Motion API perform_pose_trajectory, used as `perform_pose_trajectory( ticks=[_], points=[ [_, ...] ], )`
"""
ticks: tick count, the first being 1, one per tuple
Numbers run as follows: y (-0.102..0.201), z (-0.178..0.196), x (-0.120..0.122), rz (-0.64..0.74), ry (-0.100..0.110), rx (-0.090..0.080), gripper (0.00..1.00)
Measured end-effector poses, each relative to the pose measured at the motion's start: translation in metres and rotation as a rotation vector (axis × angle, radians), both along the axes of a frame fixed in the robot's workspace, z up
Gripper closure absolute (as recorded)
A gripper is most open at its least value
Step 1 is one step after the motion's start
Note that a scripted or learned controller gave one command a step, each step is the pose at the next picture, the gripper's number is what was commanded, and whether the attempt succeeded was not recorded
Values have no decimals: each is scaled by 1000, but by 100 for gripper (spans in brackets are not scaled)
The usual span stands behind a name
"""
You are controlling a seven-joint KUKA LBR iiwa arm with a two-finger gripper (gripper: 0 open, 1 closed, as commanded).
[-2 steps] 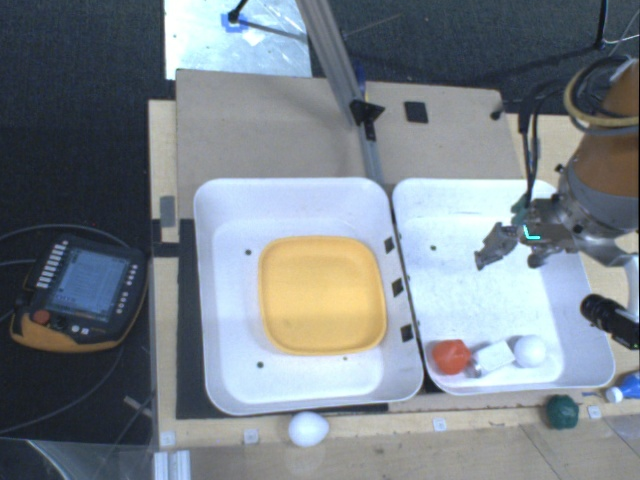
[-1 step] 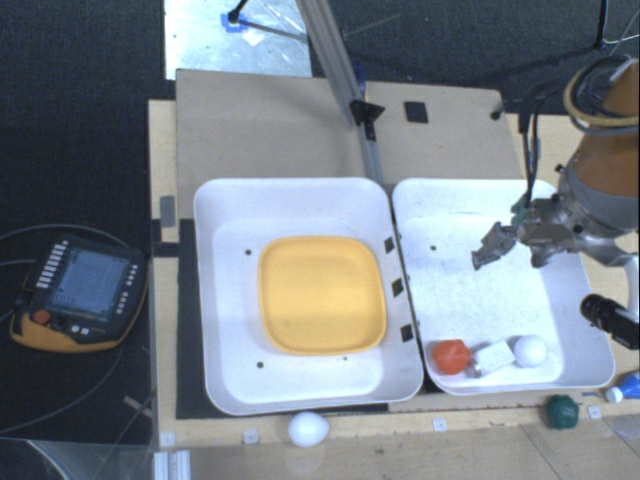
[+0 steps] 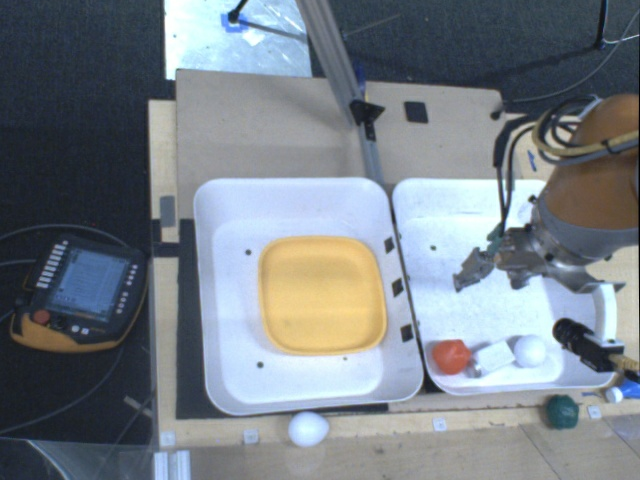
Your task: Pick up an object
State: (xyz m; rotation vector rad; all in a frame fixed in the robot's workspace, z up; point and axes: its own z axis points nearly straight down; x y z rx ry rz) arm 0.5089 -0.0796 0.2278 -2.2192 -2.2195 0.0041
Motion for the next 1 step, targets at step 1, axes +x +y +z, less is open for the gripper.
perform_pose_trajectory(
  ticks=[1],
  points=[
    [-4,-59,6,0,-1,0,0]
  ],
)
